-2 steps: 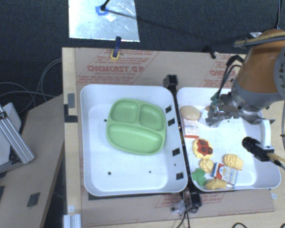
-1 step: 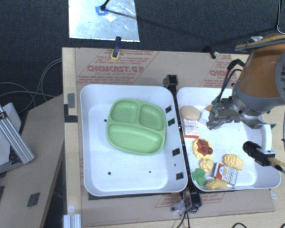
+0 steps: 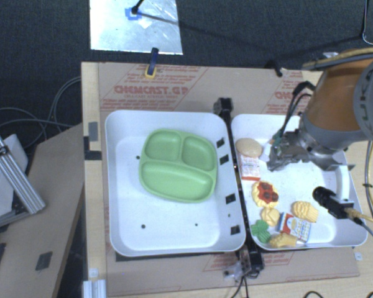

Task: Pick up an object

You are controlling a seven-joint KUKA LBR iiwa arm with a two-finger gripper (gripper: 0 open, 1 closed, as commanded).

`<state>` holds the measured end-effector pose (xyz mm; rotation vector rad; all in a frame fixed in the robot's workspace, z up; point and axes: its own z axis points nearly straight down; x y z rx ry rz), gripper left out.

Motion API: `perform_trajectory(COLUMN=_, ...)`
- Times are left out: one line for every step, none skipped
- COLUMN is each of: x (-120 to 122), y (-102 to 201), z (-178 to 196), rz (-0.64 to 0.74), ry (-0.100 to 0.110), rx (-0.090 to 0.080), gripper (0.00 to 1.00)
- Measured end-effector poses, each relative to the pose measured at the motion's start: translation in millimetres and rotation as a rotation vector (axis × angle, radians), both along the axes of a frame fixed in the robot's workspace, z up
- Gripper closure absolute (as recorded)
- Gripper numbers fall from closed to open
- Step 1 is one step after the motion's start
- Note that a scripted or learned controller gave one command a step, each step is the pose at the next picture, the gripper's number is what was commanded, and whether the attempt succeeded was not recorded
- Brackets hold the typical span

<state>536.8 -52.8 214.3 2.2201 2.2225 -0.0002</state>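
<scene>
The gripper [image 3: 278,158] hangs low over the bare floor of the right bin [image 3: 301,188], up and to the right of the toy pizza slice [image 3: 265,193]. From this angle I cannot tell whether the jaws are apart or together, and nothing is seen between them. A red-and-white packet [image 3: 250,167] lies just above the pizza slice, with a tan bread roll [image 3: 249,147] above that. Just below the slice is a small yellow piece [image 3: 270,215], then a green toy [image 3: 260,230] and another yellow one [image 3: 283,241]. To the lower right of the slice are a ridged yellow pastry [image 3: 305,211] and a small red, white and blue box [image 3: 296,227]. Well left of the slice, a green divided plate [image 3: 177,164] lies in the left bin [image 3: 121,216]. Both bins sit on a printed cardboard sheet [image 3: 174,89] covering the bench, and far above and left of the slice is a square of silvery foil [image 3: 135,17] on dark carpet.
</scene>
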Motion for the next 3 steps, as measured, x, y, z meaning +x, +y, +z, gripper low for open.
perform_trajectory(x=0.3, y=-5.4, z=18.9, rz=0.000, ry=-0.003, rx=0.000, gripper=1.00)
perform_trajectory(x=3.2, y=0.8, z=-0.8, rz=0.003, ry=0.000, rx=0.000, gripper=1.00)
perform_trajectory(x=7.2, y=8.8, z=13.4, rz=0.005, ry=-0.002, rx=0.001, gripper=1.00)
